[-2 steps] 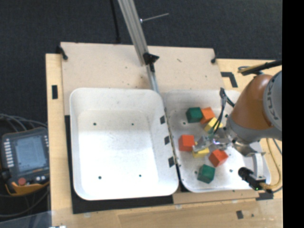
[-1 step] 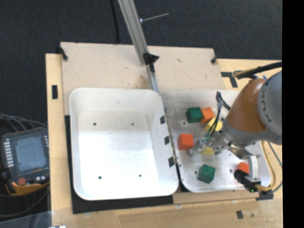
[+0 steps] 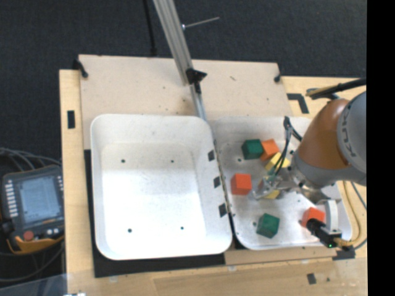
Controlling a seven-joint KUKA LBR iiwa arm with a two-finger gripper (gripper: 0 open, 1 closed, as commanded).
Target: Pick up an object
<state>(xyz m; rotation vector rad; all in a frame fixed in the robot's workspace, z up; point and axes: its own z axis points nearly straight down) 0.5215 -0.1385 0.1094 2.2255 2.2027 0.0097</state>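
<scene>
Arm [image 3: 330,143] reaching over right bin [image 3: 247,242], gripper [image 3: 270,187] low among blocks
Cannot tell grip state; yellow block [image 3: 273,161] just above gripper, orange cube [image 3: 241,183] close left, green cube [image 3: 268,225] below near bin rim; scattered loose for picking, open floor left of green cube

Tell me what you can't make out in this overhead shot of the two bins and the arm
- Gripper: too small and cluttered in the camera view to tell whether it is open or shut.
- Yellow object: partly covered by the gripper and cables, so its shape is unclear.
- Right bin: its far right side is hidden under the arm.
- Orange object: partly covered by black hardware.
</scene>
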